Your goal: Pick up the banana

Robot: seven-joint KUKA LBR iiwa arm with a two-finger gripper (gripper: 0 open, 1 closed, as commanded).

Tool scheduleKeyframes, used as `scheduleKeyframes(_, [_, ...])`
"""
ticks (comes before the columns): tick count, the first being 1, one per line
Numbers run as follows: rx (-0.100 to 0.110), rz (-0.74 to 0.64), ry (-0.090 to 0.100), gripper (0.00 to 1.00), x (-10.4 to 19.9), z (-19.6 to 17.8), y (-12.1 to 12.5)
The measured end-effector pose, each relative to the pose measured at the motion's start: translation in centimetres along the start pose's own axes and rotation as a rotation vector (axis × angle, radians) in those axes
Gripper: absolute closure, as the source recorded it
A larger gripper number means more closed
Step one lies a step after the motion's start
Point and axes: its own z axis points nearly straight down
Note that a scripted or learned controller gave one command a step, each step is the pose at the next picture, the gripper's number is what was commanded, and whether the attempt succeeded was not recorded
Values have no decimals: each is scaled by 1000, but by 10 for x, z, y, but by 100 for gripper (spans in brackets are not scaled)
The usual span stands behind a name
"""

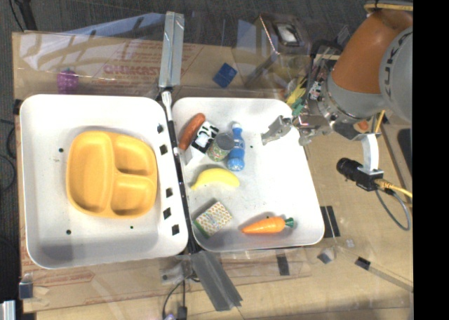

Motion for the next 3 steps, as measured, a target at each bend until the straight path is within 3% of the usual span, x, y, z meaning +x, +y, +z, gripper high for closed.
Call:
scheduleKeyframes(1, [1,-19,0,0,54,145,4])
scheduleKeyframes(2, [0,32,1,0,89,153,-58])
scheduleKeyframes(3, [-3,100,0,0,106,150,-89])
